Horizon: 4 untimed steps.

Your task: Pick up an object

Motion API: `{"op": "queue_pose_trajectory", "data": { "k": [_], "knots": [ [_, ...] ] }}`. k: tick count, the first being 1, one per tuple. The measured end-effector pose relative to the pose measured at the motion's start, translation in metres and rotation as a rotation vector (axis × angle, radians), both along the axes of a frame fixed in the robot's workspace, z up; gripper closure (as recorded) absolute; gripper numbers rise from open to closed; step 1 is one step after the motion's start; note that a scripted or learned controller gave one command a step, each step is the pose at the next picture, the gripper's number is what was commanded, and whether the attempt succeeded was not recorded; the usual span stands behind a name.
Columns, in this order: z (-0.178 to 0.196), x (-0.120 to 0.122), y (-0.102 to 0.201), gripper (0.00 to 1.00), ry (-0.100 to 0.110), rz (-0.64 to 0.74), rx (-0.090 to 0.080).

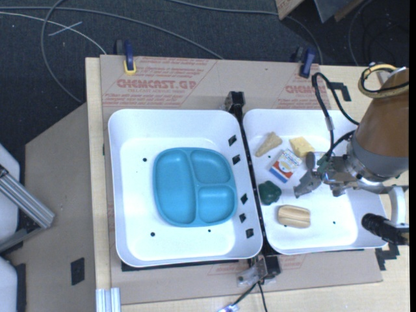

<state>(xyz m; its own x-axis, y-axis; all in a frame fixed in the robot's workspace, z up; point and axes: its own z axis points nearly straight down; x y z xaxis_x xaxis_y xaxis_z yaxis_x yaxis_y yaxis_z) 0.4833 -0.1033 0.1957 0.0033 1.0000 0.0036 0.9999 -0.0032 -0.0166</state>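
Observation:
My gripper (307,174) hovers over the middle of the right bin (338,229), its two dark fingers spread open and pointing left with only white bin floor between them. Just left of the fingertips lies a white packet with red and blue print (285,166). A dark green object (268,191) sits below-left of the gripper, against the bin's left wall. A tan bread roll (294,216) rests below the gripper. At the bin's far side lie a tan wedge (268,143) and a yellow block (300,146).
The left bin (130,148) holds a blue divided plate (195,186). A black divider with clips (246,174) runs between the bins. The arm's brown-orange body (387,129) and its cables (328,103) overhang the right bin's right side.

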Motion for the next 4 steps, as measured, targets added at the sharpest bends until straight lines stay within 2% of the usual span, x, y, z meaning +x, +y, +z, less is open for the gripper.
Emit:
{"op": "queue_pose_trajectory", "data": {
  "k": [1, 2, 3, 4],
  "knots": [
    [0.007, 0.003, 0.0, 0.0, -0.014, 0.003, -0.002],
    [-0.037, 0.008, -0.003, 0.0, -0.011, 0.003, -0.001],
    [-0.1, 0.006, 0.001, 0.0, -0.008, 0.003, 0.0],
    [-0.112, 0.006, 0.002, 0.0, -0.012, 0.003, -0.001]
  ]
}}
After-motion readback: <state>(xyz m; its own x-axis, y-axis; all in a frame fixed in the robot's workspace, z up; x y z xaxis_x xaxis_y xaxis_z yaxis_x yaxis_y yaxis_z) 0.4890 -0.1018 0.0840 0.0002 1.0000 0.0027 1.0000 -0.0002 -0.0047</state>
